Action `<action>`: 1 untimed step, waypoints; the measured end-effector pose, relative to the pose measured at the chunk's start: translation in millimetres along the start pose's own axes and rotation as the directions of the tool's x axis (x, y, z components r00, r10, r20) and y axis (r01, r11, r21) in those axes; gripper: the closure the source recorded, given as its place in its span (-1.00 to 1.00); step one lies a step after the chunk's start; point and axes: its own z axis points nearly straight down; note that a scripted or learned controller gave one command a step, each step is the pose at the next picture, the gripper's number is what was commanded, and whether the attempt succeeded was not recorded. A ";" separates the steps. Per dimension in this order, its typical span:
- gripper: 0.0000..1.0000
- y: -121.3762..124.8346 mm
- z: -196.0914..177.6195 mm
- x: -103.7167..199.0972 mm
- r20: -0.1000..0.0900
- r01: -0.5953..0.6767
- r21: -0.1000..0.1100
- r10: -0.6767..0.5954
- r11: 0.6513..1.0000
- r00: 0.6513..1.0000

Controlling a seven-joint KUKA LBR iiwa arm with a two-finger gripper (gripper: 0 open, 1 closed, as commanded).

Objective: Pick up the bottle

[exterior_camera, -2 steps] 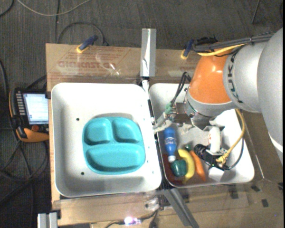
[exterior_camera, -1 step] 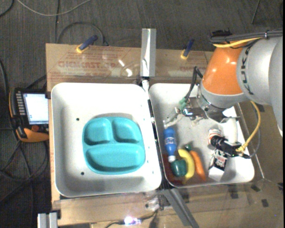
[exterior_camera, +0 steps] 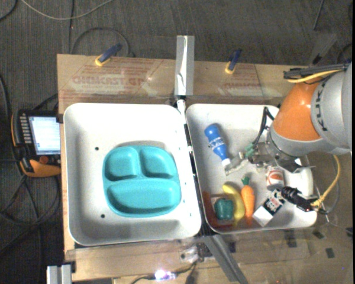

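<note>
The bottle (exterior_camera: pixel 216 142) is blue with a white neck and lies on its side in the right bin (exterior_camera: pixel 196 158), at its upper left, neck pointing down and to the right. My gripper (exterior_camera: pixel 251 155) hangs over the middle of that bin, just right of the bottle's neck end, below the grey arm and its orange band (exterior_camera: pixel 297 116). Nothing shows in its grasp. The wrist hides part of the bin floor beneath it.
A yellow banana (exterior_camera: pixel 234 197), an orange carrot (exterior_camera: pixel 247 197) and a green pepper (exterior_camera: pixel 223 209) lie along the right bin's front. A white and black box (exterior_camera: pixel 268 209) and a red and white item (exterior_camera: pixel 275 176) sit near them. The left bin (exterior_camera: pixel 83 129) holds a teal divided tray (exterior_camera: pixel 142 179).
</note>
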 end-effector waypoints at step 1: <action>-1.00 78.7 2.8 40.4 0.006 0.029 -0.013 -0.029 0.999 1.000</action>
